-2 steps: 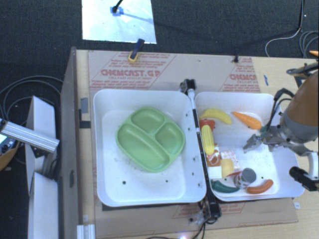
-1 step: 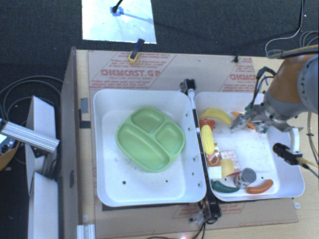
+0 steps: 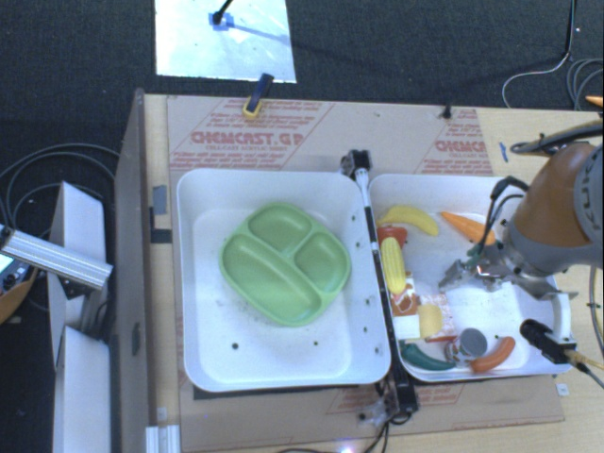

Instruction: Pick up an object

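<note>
My gripper (image 3: 469, 272) hangs over the middle of the right bin (image 3: 528, 371), on the grey arm with its orange band (image 3: 557, 206) coming in from the right. Toy foods lie around it. A yellow banana (image 3: 410, 218) and an orange carrot (image 3: 463, 223) are at the far side. A corn cob (image 3: 393, 264) lies along the left wall. A small yellow piece (image 3: 430, 321), a green vegetable (image 3: 425, 357), a grey round item (image 3: 470, 343) and a reddish sausage (image 3: 494, 355) are at the near side. I see nothing in the gripper.
The left bin (image 3: 203, 347) holds a green divided plate (image 3: 286, 263). A divider rail (image 3: 374, 262) runs between the bins. A red piece (image 3: 394, 238) and an orange-and-white packet (image 3: 406, 300) lie by the corn. Cardboard (image 3: 311, 130) lies under both bins.
</note>
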`<state>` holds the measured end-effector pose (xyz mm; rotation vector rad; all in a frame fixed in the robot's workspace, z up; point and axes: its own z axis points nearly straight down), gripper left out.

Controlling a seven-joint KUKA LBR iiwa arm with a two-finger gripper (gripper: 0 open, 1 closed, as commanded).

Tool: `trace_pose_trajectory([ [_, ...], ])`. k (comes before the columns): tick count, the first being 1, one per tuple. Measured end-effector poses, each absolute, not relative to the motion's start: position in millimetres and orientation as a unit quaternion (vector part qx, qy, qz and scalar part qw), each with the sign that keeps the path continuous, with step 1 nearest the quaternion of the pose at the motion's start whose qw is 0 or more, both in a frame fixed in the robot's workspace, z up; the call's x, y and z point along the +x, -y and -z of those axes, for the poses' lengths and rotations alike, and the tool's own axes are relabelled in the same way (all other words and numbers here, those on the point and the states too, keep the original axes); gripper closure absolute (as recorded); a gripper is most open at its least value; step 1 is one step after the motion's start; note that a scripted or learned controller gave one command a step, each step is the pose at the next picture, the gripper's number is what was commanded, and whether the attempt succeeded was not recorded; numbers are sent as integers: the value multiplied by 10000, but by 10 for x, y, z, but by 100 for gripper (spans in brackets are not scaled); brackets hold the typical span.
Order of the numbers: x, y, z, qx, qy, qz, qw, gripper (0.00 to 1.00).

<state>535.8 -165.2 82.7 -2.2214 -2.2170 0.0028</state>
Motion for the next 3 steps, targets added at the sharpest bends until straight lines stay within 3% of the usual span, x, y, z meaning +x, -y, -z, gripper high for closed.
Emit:
trace_pose_trajectory([
  [1, 4964, 969, -1091, -7056, 7086, 1, -28, 0],
  [2, 4982, 991, -1182, -7061, 7081, 8, -19, 100],
  [3, 4981, 993, -1181, -7063, 7079, 7, -18, 0],
])
